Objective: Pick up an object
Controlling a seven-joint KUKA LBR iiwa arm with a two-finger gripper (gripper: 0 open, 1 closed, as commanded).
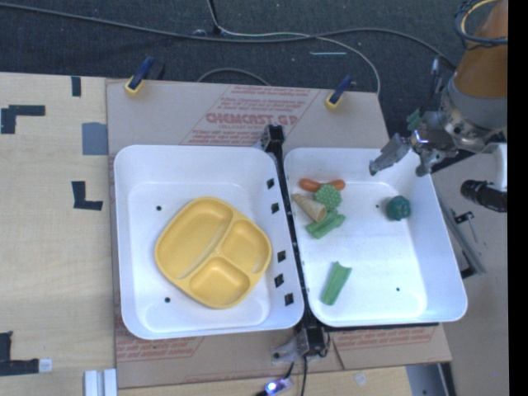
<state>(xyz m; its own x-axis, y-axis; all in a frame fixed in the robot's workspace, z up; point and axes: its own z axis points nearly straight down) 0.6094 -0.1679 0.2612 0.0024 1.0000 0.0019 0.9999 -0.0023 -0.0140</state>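
Bench: light wood top with a cardboard sheet under the two bins, held by two clamps at its far edge.

Left bin: well to the left of the jaws. Holds a yellow divided tray, lying flat, three compartments.

Right bin: the jaws hang over its far right corner.

Arm: comes in from the upper right, orange band above the wrist.

Jaws: two grey fingers spread apart, nothing between them; released, above the bin rim.

Objects in right bin, all clear of the jaws:
- Green strip, lying flat, well below and left of the jaws.
- Cluster to the left of the jaws, near the divider: an orange carrot-like piece, a green knobbly piece touching it, a tan cone, and a green flat piece just beside the cone.
- Dark teal rounded lump, alone, just below the jaws; nearest item to them, not touching.
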